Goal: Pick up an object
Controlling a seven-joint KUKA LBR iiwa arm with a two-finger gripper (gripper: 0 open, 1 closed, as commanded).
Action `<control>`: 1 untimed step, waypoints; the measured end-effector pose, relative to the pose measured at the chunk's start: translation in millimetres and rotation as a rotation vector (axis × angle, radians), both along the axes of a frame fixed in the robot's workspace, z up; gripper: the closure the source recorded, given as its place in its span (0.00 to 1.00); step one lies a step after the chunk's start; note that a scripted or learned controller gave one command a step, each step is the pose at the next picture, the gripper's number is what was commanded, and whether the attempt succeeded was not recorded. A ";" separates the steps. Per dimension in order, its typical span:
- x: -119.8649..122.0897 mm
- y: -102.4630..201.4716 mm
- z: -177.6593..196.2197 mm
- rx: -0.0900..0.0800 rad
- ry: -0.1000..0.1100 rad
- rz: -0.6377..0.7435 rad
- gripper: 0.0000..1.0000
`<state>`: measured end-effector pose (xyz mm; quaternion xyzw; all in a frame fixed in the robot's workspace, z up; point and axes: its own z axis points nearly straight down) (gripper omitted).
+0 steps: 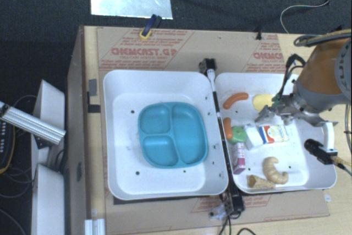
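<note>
1. Camera view, nearest edge of the right bin (330, 176): a croissant (275, 169) beside a tan cone (258, 181); a purple tube (240, 156) lies along the left wall.
2. Mid-bin: a white carton (267, 135) with red print, a green block (238, 134) touching its left end, a carrot (227, 127) just left of that.
3. Above the carton the gripper (267, 114) hangs low; whether its fingers are spread or pinching I cannot tell.
4. Farther back: a lemon (262, 100) near the gripper, a sausage (236, 99) to its left.
5. Left bin (118, 85): a blue divided plate (171, 134); both bins rest on the desk (137, 44).
</note>
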<state>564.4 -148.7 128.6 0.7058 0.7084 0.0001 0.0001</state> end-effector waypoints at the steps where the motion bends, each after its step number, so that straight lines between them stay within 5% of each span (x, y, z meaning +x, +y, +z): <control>1: 56.5 48.2 -23.6 0.001 -0.002 0.001 0.00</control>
